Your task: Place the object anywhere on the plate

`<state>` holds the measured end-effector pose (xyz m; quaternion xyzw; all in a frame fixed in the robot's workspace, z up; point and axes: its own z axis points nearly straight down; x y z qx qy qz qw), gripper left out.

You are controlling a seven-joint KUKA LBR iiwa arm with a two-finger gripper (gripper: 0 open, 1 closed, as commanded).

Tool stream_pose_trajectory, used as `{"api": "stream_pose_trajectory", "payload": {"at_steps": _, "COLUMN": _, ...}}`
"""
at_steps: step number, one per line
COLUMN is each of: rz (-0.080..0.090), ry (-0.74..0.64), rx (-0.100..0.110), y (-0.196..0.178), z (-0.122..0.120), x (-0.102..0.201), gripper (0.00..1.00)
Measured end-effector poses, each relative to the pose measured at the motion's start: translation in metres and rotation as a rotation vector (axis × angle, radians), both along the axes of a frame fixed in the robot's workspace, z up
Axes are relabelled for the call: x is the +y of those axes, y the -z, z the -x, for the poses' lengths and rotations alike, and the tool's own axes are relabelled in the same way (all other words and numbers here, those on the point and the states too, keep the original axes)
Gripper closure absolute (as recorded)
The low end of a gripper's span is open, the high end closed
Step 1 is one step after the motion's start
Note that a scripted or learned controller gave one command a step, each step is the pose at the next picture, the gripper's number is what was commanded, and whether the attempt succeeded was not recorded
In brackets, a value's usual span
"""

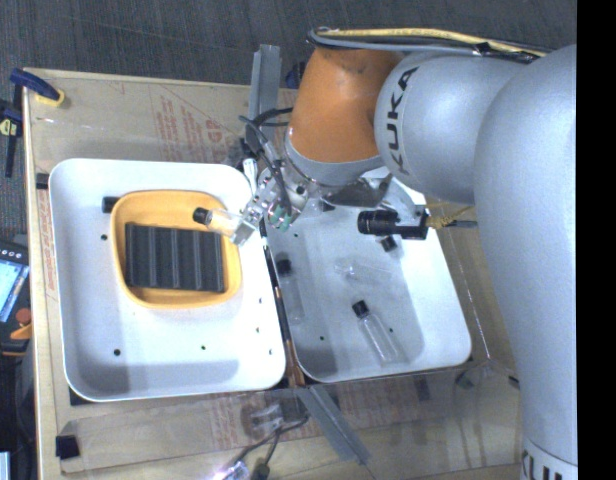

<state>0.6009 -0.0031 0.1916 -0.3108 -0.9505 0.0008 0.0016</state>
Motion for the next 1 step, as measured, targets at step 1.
{"api": "stream_pose_trajectory", "payload": {"at_steps": 1, "rz": 0.0, "ry": 0.001, "rx": 0.0, "y": -0.0001, "z": -0.0001, "x": -0.0005, "gripper": 0.0}}
